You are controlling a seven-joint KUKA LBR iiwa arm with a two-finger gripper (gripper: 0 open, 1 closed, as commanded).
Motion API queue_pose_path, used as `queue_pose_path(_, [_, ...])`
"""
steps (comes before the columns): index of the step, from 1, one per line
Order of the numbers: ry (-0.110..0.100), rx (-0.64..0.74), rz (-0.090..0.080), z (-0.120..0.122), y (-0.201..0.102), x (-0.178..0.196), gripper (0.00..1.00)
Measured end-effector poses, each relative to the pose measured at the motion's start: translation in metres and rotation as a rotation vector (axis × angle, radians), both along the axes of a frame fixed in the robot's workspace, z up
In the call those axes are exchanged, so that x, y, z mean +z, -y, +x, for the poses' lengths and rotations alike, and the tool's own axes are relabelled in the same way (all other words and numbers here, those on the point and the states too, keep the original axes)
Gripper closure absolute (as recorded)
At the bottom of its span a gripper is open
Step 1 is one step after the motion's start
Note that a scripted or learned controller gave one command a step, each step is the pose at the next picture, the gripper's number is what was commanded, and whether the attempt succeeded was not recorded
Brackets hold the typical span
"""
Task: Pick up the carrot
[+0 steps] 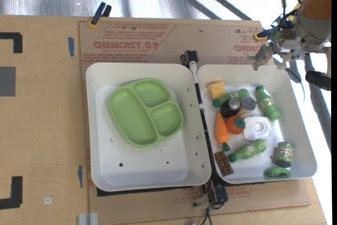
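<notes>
The carrot (221, 128) is a short orange piece with a green end. It lies lengthwise near the left wall of the right bin (303, 137), beside a small red-orange tomato (235, 124). My gripper (270, 62) hangs over the bin's far rim, well above and to the right of the carrot. Its fingers are spread open and hold nothing.
Packed around the carrot are a yellow block (216, 89), a dark jar (230, 108), two green bottles (268, 103) (247, 150), a white piece (257, 127), a can (284, 153) and a chocolate bar (224, 163). The left bin (100, 129) holds a green divided plate (146, 111).
</notes>
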State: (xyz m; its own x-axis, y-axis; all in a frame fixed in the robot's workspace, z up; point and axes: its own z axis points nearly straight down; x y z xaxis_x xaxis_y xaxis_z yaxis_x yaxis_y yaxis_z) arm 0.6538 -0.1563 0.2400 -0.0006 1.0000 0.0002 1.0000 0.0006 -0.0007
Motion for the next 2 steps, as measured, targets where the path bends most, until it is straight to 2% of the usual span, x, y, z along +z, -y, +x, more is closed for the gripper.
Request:
queue_pose_path(1, [-0.002,0.15,0.001,0.002,-0.056,-0.129,0.0])
queue_pose_path(2, [0.0,0.206,0.0,-0.075,-0.061,-0.155,0.0])
